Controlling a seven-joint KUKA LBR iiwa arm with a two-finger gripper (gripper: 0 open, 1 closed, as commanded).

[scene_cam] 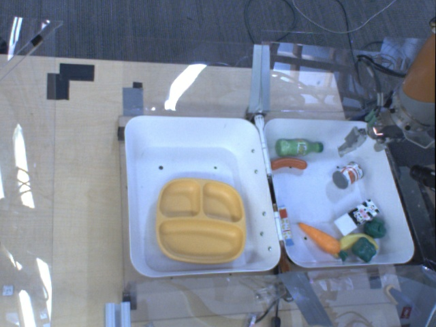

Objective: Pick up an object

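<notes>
Yellow divided tray (201, 220) in white left bin (139, 182). Right bin (398, 244): green bottle (298, 146), red sausage (289, 164), orange carrot (320, 238). Small toy (367, 211) appears black-and-white patched, possibly a cow.

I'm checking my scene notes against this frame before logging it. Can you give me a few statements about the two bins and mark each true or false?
1. The yellow divided tray lies in the left bin. True.
2. The green bottle stands upright. False: it lies on its side.
3. The carrot is in the right bin. True.
4. The gripper holds the can. False: the can lies in the bin, apart from it.
5. The sausage lies on the tray. False: it lies below the bottle.
</notes>
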